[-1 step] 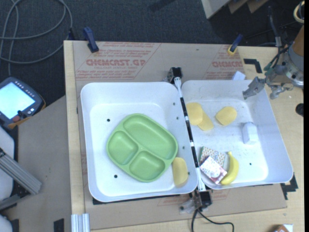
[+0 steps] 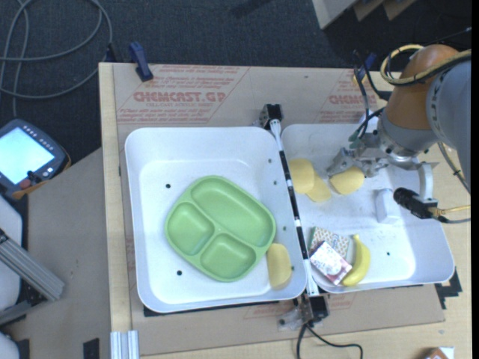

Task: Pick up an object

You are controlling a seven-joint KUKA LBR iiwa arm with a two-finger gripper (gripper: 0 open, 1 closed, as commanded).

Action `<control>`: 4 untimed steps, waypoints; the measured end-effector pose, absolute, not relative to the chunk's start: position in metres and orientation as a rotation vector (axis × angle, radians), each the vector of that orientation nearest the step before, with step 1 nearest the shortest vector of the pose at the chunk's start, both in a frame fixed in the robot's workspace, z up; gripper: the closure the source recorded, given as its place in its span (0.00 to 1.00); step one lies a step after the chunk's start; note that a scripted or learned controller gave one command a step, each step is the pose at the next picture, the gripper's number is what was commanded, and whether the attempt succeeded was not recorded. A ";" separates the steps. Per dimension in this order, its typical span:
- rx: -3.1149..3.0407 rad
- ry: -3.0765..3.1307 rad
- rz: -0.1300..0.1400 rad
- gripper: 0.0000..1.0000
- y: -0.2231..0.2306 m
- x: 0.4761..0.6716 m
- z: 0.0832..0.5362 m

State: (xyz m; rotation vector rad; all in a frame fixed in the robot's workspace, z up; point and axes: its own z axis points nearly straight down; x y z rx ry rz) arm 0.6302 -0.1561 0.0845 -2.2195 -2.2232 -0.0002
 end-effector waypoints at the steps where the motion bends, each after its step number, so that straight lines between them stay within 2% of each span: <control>1: -2.220 -2.226 -0.002 1.00 -0.156 0.631 0.095; 2: -2.225 -2.226 -0.002 1.00 -0.225 0.667 0.207; 3: -2.218 -2.223 0.000 1.00 -0.154 0.652 0.169; 4: -2.218 -2.222 0.000 1.00 -0.074 0.611 0.185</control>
